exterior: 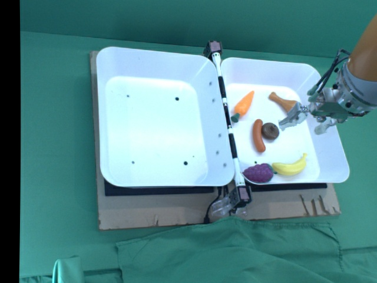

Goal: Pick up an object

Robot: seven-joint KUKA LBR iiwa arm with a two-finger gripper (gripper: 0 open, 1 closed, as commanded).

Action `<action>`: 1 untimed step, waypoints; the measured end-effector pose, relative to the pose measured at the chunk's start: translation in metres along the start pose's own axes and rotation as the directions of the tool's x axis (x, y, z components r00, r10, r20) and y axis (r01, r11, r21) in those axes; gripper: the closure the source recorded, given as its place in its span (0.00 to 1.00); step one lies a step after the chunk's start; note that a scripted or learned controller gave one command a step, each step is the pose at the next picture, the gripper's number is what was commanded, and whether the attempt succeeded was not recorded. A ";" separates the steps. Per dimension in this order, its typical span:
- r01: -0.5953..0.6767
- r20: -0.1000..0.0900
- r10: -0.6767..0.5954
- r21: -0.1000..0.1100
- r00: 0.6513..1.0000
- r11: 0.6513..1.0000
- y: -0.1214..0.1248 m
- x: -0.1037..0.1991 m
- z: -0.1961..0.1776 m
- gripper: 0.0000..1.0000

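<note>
The right bin holds several toy foods. An orange carrot lies near the divider, and a brown drumstick lies at the back. A red sausage and a brown donut sit side by side in the middle. A yellow banana and purple grapes rest along the front wall. My gripper hovers over the right part of this bin, just right of the donut and below the drumstick. It is open with nothing between its fingers.
The left bin is a white tray with a few dark dots on its floor. A black-and-white hinge bar runs between the bins. Both bins stand on a cardboard sheet over green cloth.
</note>
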State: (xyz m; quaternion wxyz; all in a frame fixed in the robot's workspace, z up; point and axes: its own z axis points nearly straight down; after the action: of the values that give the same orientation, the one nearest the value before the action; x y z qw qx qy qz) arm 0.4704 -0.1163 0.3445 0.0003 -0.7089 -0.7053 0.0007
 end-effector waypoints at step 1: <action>-0.004 0.002 0.004 -0.002 1.000 1.000 0.001 -0.002 -0.011 1.00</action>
State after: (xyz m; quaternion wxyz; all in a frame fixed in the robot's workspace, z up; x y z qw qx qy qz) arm 0.4711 -0.1178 0.3553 -0.0011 -0.7103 -0.7039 0.0005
